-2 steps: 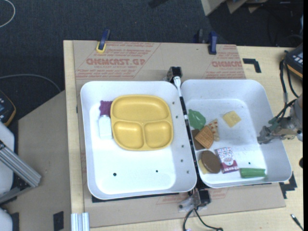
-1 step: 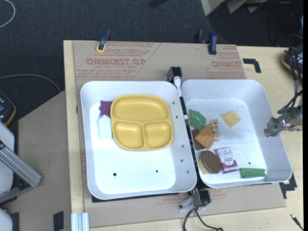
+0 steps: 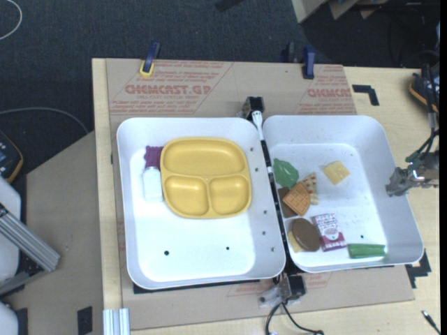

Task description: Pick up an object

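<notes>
Bench (image 3: 105,187): cardboard-covered top, printed in red lettering, on which two shallow white bins are set side by side.
Left bin (image 3: 195,257): a yellow divided tray (image 3: 206,176) is lain in its upper half; a purple item (image 3: 152,155) and a white bottle (image 3: 151,183) are seen just beside the tray's left edge, the purple one partly tucked under it.
Right bin (image 3: 363,145): small items are gathered mostly along its left and lower sides.
Green piece (image 3: 284,172): placed near the left wall of the right bin.
Waffle (image 3: 297,199): found just below the green piece, touching a smaller tan bit at its upper right.
Brown disc (image 3: 304,234): lain below the waffle, near the left wall.
Red and white packet (image 3: 328,230): set just beside the brown disc, on its right.
Green stick (image 3: 367,250): lain flat along the lower rim of the right bin.
Yellow block (image 3: 336,172): placed apart from the others, toward the middle of the right bin.
Gripper (image 3: 401,183): seen at the right rim of the right bin, well apart from every item; how far the tool is opened cannot be told, and nothing is seen held in it.
</notes>
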You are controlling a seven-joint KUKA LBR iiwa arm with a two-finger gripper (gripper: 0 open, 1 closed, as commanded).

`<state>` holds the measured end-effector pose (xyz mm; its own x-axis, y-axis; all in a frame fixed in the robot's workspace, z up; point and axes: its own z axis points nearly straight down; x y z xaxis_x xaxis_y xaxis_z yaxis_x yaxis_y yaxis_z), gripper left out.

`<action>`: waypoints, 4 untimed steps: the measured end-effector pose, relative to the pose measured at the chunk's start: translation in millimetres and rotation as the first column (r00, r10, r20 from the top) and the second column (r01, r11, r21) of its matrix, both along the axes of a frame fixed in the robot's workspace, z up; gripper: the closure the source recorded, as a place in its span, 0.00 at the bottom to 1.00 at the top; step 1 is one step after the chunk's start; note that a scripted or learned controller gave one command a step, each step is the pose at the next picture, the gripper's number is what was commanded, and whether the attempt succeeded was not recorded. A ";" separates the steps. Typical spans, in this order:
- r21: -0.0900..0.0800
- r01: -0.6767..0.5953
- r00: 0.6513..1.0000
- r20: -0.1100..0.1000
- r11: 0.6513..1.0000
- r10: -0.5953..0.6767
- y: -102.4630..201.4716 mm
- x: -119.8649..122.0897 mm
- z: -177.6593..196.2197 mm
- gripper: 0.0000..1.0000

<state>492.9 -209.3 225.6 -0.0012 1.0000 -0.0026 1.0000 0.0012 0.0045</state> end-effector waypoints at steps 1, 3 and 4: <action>0.001 -0.004 1.000 -0.001 1.000 0.004 36.1 36.2 -10.4 1.00; 0.002 -0.004 1.000 0.001 1.000 0.004 109.8 113.5 2.6 1.00; 0.003 -0.004 1.000 0.000 1.000 0.004 152.6 134.9 0.8 1.00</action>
